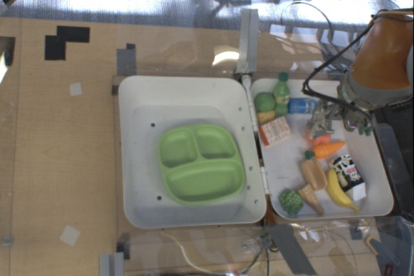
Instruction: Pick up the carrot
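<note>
- Judging from where things lie, you have the task barely started: the carrot (pixel 328 148) rests on the floor of the right bin (pixel 381 203), tip pointing right, not lifted.
- Your end effector (pixel 321 126) hangs low just above and to the left of the carrot, beside a small orange-red item (pixel 317 137); whether it is spread or closed cannot be told, and nothing is visibly between its tips.
- Neighbours crowd the target: a banana (pixel 337 191) and a cow-patterned carton (pixel 348 172) sit just below it.
- What you have left: centre over the carrot, close on it, lift clear.
- The left bin (pixel 136 203) carries a green divided plate (pixel 202 163).
</note>
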Available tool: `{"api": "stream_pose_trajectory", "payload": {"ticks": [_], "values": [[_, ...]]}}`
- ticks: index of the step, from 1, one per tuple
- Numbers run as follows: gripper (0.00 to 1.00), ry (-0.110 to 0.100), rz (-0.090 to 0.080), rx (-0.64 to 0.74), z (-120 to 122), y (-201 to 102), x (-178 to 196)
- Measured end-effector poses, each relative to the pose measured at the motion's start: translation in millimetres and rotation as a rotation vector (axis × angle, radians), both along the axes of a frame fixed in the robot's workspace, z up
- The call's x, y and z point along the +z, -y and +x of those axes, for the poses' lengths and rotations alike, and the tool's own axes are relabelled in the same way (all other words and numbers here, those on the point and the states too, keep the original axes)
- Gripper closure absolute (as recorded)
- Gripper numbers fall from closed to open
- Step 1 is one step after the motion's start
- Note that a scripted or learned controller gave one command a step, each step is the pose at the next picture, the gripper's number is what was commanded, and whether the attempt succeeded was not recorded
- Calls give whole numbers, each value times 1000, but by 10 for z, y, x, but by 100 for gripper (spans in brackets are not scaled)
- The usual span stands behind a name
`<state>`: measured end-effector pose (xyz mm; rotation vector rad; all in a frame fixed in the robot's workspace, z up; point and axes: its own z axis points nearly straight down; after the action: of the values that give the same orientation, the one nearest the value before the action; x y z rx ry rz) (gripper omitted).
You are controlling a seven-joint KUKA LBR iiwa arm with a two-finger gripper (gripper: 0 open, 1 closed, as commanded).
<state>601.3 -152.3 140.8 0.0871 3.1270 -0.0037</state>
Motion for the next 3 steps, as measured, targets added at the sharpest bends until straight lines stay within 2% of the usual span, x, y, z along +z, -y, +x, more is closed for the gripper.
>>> {"api": "stream_pose_trajectory", "payload": {"ticks": [1, 2, 3], "values": [[100, 4, 3, -250, 65, 240, 979], [0, 1, 3, -250, 60, 234, 962], [0, -12, 5, -266, -51, 244, 121]]}}
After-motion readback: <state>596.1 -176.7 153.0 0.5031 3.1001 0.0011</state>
